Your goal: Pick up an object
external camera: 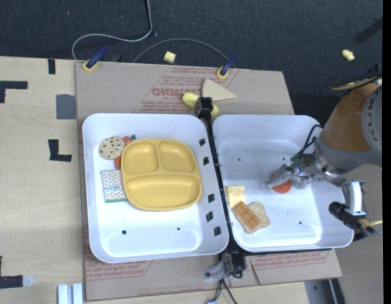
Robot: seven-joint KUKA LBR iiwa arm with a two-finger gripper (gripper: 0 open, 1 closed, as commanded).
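My gripper (281, 178) is low inside the right bin (265, 122), near its middle right, with the grey arm and orange band (347, 125) coming in from the right. A small red-orange object (283, 187) lies on the bin floor directly under the gripper's tip and is partly covered by it. A brown waffle-like piece (248, 216) in clear wrap and a pale yellow square (236, 194) lie to the left of the gripper, near the bin's left wall.
The left bin (151, 236) holds a yellow divided plate (161, 173), a round cookie (111, 147), a patterned card (112, 185) and a small red item (126, 139). A black divider with a yellow clamp (205, 106) runs between the bins.
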